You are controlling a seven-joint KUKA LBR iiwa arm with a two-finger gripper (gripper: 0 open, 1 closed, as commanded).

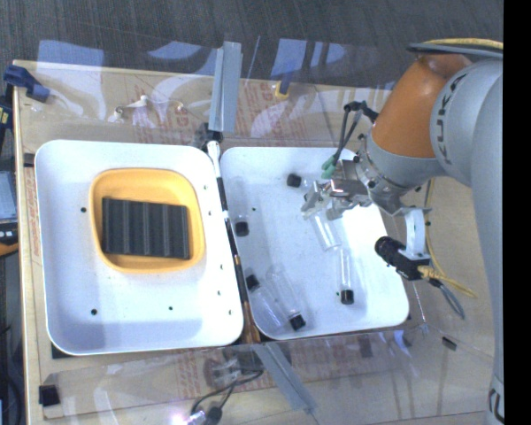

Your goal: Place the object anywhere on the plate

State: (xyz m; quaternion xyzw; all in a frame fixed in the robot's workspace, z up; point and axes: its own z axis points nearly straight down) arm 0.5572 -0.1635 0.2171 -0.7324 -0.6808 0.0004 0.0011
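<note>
Nearest the tabletop's front edge, two clear vials (283, 297) lay loose in the right bin (274, 197), and another (344, 273) just behind them. The yellow plate (146, 189) sat left of that bin in its neighbour, probably waiting as the target. Further back, the gripper (323, 197) hovered over a vial (323, 228); couldn't tell whether it was open or closed.

Beneath me stood a pale wooden bench (274, 379) covered with clear plastic sheeting (142, 100) that caught bluish glare. Dark grey carpet (203, 7) lay beyond its far edge. A blue clamp (25, 81) gripped the bench's left corner.
</note>
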